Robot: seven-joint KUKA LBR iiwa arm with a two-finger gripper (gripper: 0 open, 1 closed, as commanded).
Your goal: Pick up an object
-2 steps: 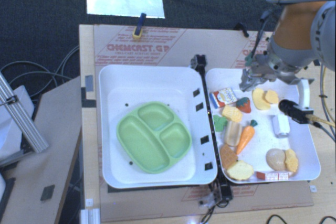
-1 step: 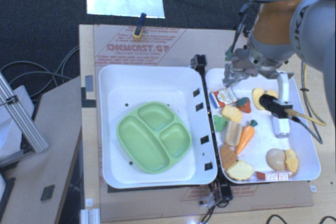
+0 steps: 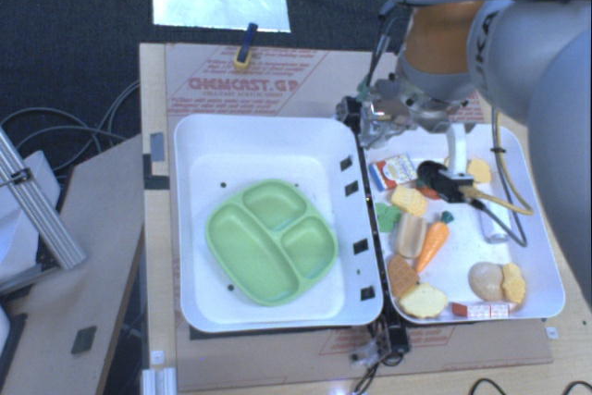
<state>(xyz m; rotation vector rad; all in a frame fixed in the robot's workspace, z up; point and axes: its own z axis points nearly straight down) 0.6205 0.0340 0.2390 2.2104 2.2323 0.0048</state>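
On the table (image 3: 268, 88) two white bins stand side by side. The left bin (image 3: 199, 199) holds a green plate (image 3: 270, 241) with three compartments, lying near its middle. The right bin (image 3: 546, 287) holds the small toy foods that could be picked up. A red and white packet (image 3: 396, 169) lies near the far left corner of the right bin, and yellow cheese pieces (image 3: 408, 200) lie just beside it toward the front. A green piece (image 3: 387, 217) lies close to the left wall. An orange carrot (image 3: 433, 243) lies slanted near the middle, touching a pale roll (image 3: 411, 234). A brown cracker (image 3: 400, 274) and a bread slice (image 3: 423, 300) lie at the near left corner. A pale round piece (image 3: 486, 280) lies toward the near right corner. The grey arm (image 3: 536, 42) reaches over the right bin, and the tool (image 3: 367, 127) hangs at the far left corner of this bin, above the wall between both bins. I cannot tell if the tool is open or closed, and nothing is seen held in it.
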